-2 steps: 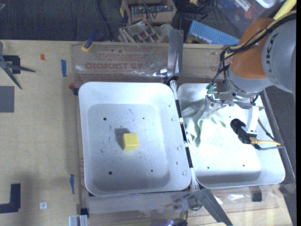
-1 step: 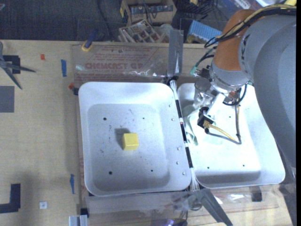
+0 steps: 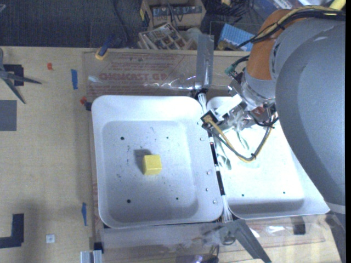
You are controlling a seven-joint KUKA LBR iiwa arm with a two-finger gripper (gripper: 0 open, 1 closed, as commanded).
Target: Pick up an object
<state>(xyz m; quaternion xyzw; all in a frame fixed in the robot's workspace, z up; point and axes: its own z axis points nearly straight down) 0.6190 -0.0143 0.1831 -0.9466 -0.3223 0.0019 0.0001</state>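
A small yellow block (image 3: pixel 152 164) lies near the middle of the left bin (image 3: pixel 109 119), with its shadow to its upper left. My gripper (image 3: pixel 235 118) hangs over the upper left corner of the right bin (image 3: pixel 274 190), close to the divider between the two bins. It is well to the right of the block and a little farther back. Nothing shows in its grasp, and cables and the wrist crowd that area.
The grey arm fills the upper right and covers part of the right bin. A metal post (image 3: pixel 205 64) rises behind the bins at the divider. Blue tape marks and a dark clamp (image 3: pixel 11 75) sit on the wooden bench at left.
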